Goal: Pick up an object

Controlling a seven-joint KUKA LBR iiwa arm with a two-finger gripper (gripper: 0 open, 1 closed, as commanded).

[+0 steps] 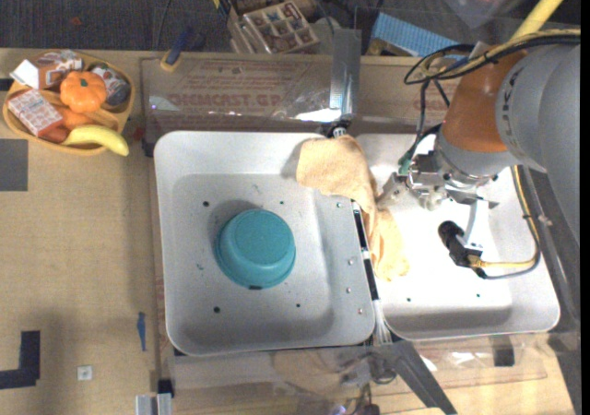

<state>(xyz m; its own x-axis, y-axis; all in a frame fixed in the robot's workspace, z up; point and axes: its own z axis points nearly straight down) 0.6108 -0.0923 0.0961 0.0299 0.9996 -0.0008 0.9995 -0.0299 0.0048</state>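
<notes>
- At the bottom edge, nearest the camera: front rim of the left bin (277, 341), white and shallow, next to the front rim of the right bin (470, 326).
- In the left bin, a teal bowl (256, 248), upside down, on the bin floor, a little left of the middle, well apart from the arm.
- Across the divide between both bins, a pale yellow cloth (355, 190): upper part bunched in the back right corner of the left bin, lower part hanging down into the left side of the right bin.
- Over the right bin, the gripper (404, 184), low, just beside the cloth on its right; possibly touching the cloth, hard to tell.
- Fingers hidden by the wrist body from this angle; cannot tell if spread or closed, nothing seen clamped between.
- Above the wrist, the orange band (472, 123) and the grey arm (544, 100) coming in from the right.
- Far left on the bench, a basket (28, 127) with a small pumpkin (84, 92) and a banana (97, 137).
</notes>
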